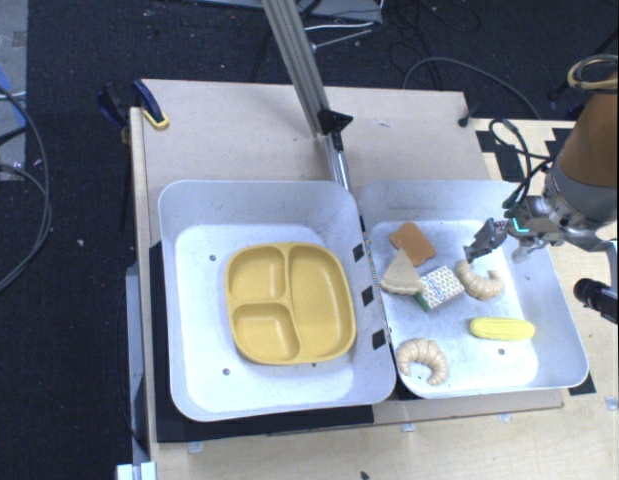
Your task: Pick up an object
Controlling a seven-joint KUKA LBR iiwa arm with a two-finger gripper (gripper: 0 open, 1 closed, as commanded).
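White plastic bins are sitting side by side; the right bin (549, 368) is holding the candidate objects. The gripper (486, 240) is hovering over its upper part, fingers parted and grasping nothing. A croissant (482, 284) is lying just below the gripper, with corn (502, 329) farther below. Judged step: approach. The next move is calling for a descent onto the croissant, then closing.

— Where is there room in the right bin (559, 363)?
— Along its near right corner. The corn cob (502, 329), croissants (425, 359) and sandwich wedge (402, 274) crowd the middle.
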